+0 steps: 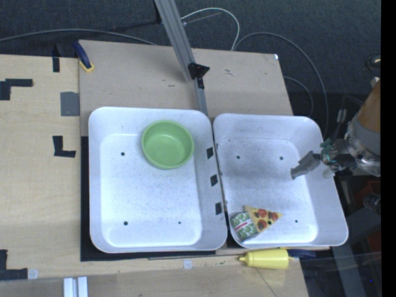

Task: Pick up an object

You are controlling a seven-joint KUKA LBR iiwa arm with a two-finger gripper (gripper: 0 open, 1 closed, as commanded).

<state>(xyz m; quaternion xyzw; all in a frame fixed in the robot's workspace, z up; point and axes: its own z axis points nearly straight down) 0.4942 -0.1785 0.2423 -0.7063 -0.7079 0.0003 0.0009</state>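
From the camera view, a pale wooden worktop (37, 166) runs across the scene, with a lighter board set on it beneath two shallow white bins. Black tape marks sit on the wood at the left, along with a grey patch (70, 103). Beyond the worktop the floor is dark carpet (297, 11), crossed by thin cables (213, 14), and a grey metal pole (176, 33) slants down from the top to meet the seam between the bins. A blue-and-yellow clamp (83, 57) sits at the board's far left corner.

The left bin (105, 228) holds a green bowl (167, 144), upright, in its far half. The right bin (322, 228) holds a toy pizza slice (265, 217) near its front wall, touching a small green-and-white packet (243, 225) in the front left corner. A yellow bottle (267, 259) lies on its side on the worktop just outside the right bin's front rim.

The arm (371, 125) enters from the right, its orange band at the frame edge. The pincer (304, 166) reaches over the right bin's right rim, pointing left and slightly downward, above bare bin floor and well apart from the pizza slice and packet. Whether its tips are apart or together cannot be told; nothing is visible between them.
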